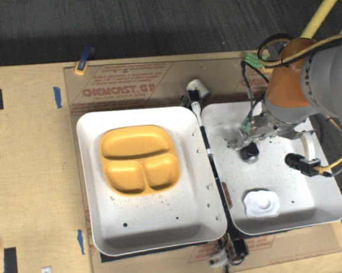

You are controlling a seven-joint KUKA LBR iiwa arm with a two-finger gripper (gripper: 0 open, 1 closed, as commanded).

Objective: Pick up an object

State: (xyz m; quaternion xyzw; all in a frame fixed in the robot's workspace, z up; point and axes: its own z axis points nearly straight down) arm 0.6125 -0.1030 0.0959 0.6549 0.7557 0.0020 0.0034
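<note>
We see pincer in right white bin, grip state unclear; white plastic lump nr front rim, yellow divided tray in left bin.

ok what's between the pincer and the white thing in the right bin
In the camera view, bare bin floor separates the pincer from the white object lying nearer the camera.

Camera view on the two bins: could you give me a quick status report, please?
Gripper low in right bin, upper half. Yellow sectioned tray lies in left bin; white object sits at right bin's near edge. Neither held.
</note>
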